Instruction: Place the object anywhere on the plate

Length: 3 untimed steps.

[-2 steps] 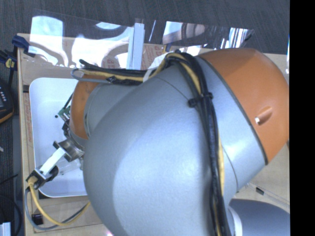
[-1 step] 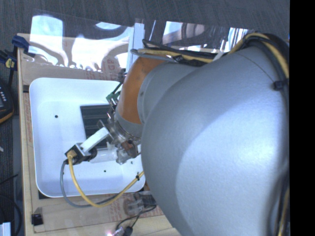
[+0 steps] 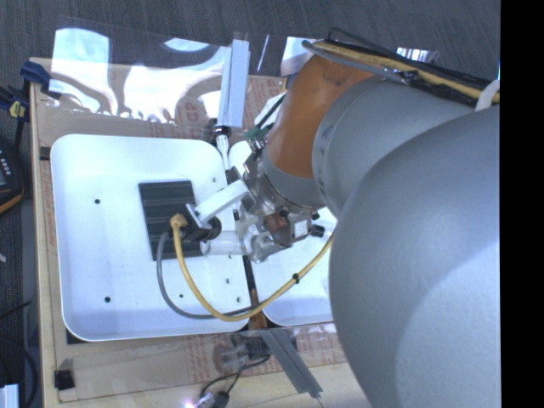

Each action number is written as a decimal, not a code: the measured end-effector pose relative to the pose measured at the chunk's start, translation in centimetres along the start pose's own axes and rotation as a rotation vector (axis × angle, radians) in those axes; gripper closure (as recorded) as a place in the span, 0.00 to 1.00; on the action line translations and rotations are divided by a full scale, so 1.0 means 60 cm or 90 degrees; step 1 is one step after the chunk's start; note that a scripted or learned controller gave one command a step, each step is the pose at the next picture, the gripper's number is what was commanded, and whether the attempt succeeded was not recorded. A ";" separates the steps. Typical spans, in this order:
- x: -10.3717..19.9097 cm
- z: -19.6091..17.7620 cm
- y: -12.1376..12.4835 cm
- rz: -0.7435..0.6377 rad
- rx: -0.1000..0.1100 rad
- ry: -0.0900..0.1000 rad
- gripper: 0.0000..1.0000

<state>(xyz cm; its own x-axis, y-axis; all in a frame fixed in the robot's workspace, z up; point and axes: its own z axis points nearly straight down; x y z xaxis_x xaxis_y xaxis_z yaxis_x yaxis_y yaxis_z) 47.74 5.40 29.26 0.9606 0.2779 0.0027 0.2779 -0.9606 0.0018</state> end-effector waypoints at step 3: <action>0.271 0.144 0.071 0.049 0.001 -0.001 1.00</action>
<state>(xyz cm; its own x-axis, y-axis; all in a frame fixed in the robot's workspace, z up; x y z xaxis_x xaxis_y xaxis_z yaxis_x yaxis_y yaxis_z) 64.55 5.84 20.67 0.9790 0.2038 0.0015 0.2038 -0.9790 0.0000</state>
